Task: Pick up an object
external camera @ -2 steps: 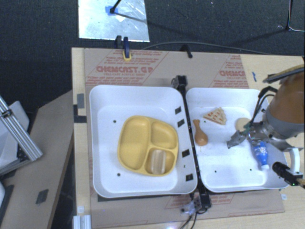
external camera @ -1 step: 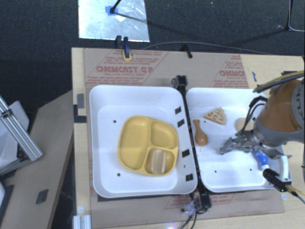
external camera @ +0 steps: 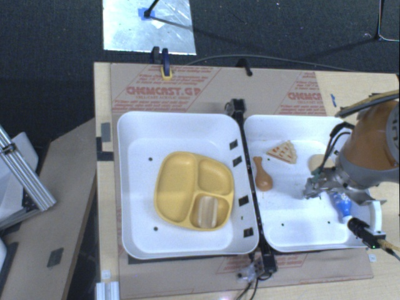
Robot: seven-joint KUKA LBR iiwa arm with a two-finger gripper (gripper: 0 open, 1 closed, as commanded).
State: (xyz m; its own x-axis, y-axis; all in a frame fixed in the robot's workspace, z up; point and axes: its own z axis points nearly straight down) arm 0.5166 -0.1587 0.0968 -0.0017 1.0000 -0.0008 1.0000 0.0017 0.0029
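Gripper (external camera: 310, 188) low in right bin (external camera: 294, 235); wooden spoon (external camera: 261, 174) lengthwise, bowl nearest.

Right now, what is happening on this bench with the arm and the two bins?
The arm's gripper is low in the right bin, near a blue object. A waffle-like wedge and a brown wooden spoon lie further left. The left bin holds a yellow divided plate. Nothing visibly sits between the fingers.
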